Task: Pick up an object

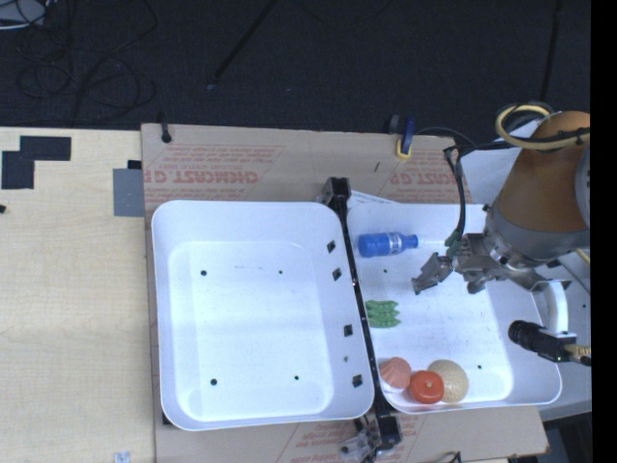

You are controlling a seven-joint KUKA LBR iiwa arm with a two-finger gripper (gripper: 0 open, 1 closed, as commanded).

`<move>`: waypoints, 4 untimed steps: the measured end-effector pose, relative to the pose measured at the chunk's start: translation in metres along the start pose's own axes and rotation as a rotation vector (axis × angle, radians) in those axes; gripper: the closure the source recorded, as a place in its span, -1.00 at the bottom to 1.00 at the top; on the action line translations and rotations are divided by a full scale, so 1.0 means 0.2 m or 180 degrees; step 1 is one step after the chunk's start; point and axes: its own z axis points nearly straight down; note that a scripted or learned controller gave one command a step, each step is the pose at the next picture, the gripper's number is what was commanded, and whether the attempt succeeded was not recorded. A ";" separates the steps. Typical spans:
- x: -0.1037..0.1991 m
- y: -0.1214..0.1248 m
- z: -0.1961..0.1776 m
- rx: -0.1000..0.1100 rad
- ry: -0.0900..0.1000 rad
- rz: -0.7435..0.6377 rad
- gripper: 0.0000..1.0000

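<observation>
At the lower edge of the frame, a red round object (426,387) lies in the near corner of the right bin (501,394), touching a pale pink piece (394,371) on its left and a tan rounded one (451,378) on its right. Farther up, a small green ridged item (382,313) rests just beside the divider between the 2 bins. Beyond it a blue bottle (387,244) lies on its side, long axis running left to right across the frame, its paler cap end toward the right; any label on it is too small to read. The jaws (436,274), at the centre right, hang over bare bin floor between bottle and green item, slightly spread and pinching nothing. The left bin (174,258) sits alongside. At the far edge, cardboard (241,162) on the counter (67,287) carries red printing, seen upside down and not clearly legible.
</observation>
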 end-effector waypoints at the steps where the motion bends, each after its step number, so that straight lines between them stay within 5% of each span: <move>1: -0.46 -0.27 -0.46 -0.0023 -0.0019 0.0031 -1.00; 2: -0.43 -0.26 -0.48 0.0005 0.0002 0.0002 1.00; 3: -0.50 -0.31 -0.69 -0.0012 -0.0005 0.0002 1.00; 4: -0.50 -0.31 -0.68 -0.0003 0.0000 0.0004 1.00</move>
